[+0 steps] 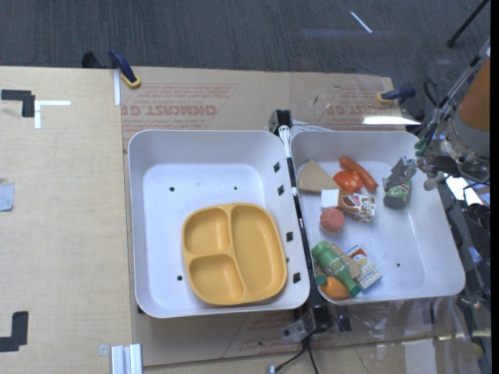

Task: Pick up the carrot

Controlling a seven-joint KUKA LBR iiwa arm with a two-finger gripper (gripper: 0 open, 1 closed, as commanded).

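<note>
Nearest me, in the near left corner of the right bin (437, 287), an orange lump (335, 288) lies tucked under a green bottle (334, 259); the carrot (360, 173), as I judge it, is the long orange-red piece toward the bin's far edge, touching a red tomato (348, 181) on its near side, with a tan wedge (315, 177) to its left. That crowding looks like the main risk; a grab coming down slightly off could nip the tomato instead, or push the carrot against it so it rolls free; the program might also go for the orange lump by mistake. The gripper (398, 189) hangs over the bin's right half, near the carrot but apart from it; how wide it stands I cannot tell from here; I see nothing in it.
</note>
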